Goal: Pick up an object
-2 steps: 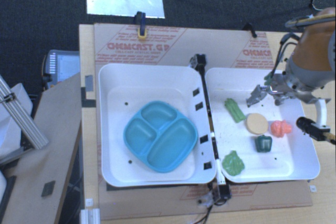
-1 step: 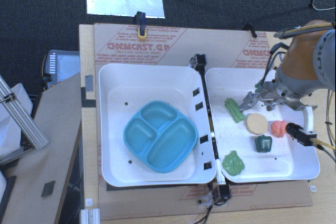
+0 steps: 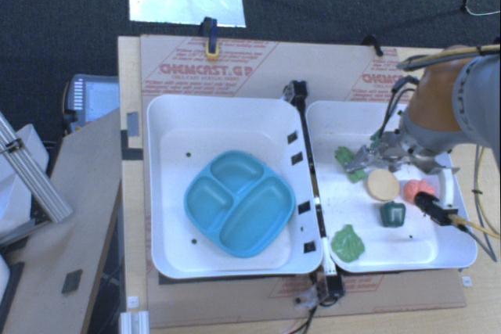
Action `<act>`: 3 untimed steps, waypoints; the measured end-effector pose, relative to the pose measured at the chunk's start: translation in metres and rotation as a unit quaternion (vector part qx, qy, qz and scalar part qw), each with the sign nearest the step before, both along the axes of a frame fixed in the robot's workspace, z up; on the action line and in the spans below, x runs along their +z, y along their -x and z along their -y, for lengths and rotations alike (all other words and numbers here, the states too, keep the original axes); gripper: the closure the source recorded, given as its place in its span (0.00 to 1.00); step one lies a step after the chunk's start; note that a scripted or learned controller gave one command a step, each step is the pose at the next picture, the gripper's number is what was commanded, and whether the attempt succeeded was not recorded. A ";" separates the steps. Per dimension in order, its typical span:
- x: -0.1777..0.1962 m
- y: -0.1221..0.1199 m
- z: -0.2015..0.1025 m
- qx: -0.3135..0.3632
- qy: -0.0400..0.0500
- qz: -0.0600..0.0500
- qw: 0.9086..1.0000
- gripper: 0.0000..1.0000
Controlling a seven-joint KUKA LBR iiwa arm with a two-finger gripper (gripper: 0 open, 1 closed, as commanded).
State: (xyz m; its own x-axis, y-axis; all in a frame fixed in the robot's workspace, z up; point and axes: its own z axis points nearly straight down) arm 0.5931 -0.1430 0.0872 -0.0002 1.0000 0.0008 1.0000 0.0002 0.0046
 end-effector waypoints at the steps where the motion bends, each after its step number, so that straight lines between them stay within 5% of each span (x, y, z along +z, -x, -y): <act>1: 0.015 -0.004 -0.001 0.001 0.000 0.006 1.000 1.00; 3: 0.106 -0.011 0.010 0.002 0.001 0.001 1.000 1.00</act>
State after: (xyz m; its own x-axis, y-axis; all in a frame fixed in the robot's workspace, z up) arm 0.6044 -0.1532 0.1933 -0.0037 1.0000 -0.0017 1.0000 0.0037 0.0068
